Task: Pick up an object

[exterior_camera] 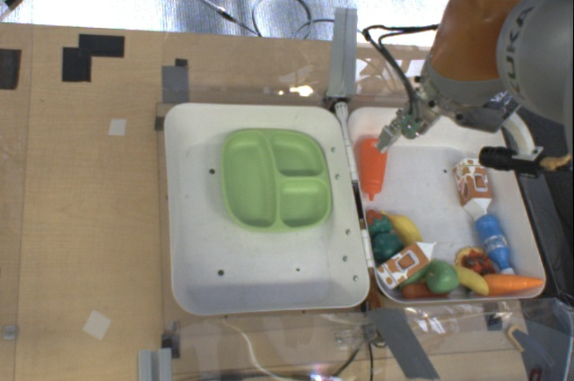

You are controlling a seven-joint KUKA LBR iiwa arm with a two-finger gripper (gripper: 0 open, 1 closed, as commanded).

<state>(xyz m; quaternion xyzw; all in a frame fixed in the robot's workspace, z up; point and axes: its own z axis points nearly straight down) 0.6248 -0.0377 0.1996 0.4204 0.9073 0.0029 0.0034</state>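
My gripper [391, 135] hangs over the back left part of the right bin [421, 164]. Just below and left of its tip lies an orange carrot-shaped toy [370, 166], stretched along the bin's left wall. The tip is at the toy's upper end; I cannot tell whether they touch. Toy foods crowd the bin's front: a yellow banana [404, 229], a dark green piece [384, 238], a brown and white carton [404, 264], a green fruit [441, 277], an orange carrot [513, 284], a blue bottle [493, 242] and another carton [473, 182].
The left bin [193, 218] holds a green divided plate [275, 177]. A grey metal post [342, 56] stands behind the divide between the bins. Black cables [395, 65] run from the arm to the gripper. Bare white floor shows in the right bin's middle.
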